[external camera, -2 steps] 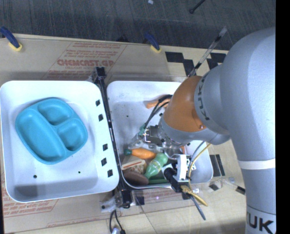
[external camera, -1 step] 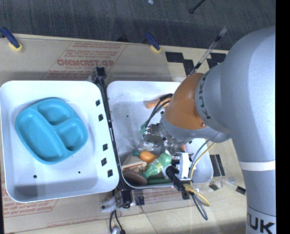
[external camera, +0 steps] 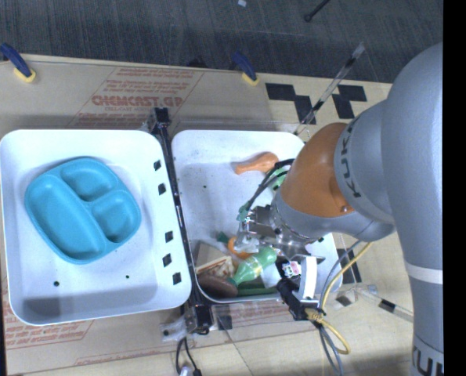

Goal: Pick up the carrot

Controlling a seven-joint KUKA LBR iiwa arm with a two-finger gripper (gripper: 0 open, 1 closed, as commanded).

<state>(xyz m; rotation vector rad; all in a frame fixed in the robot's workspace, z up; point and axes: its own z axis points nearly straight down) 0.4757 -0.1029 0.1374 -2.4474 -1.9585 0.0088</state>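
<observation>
In the right bin [external camera: 209, 155], a small orange carrot [external camera: 236, 247] with a green tip [external camera: 222, 236] lies toward the front, mostly covered by the gripper. The gripper [external camera: 248, 229] hangs low right over the carrot, below the arm's orange band [external camera: 319, 175]. The wrist hides where the gripper meets the carrot.
A tan-orange drumstick-shaped toy [external camera: 256, 163] lies at the back of the right bin. A green bottle [external camera: 254, 269] and brown items [external camera: 217, 279] crowd the front corner beside the carrot. A blue divided plate [external camera: 82, 207] sits in the left bin [external camera: 13, 155]. Cables [external camera: 326, 319] trail at the front right.
</observation>
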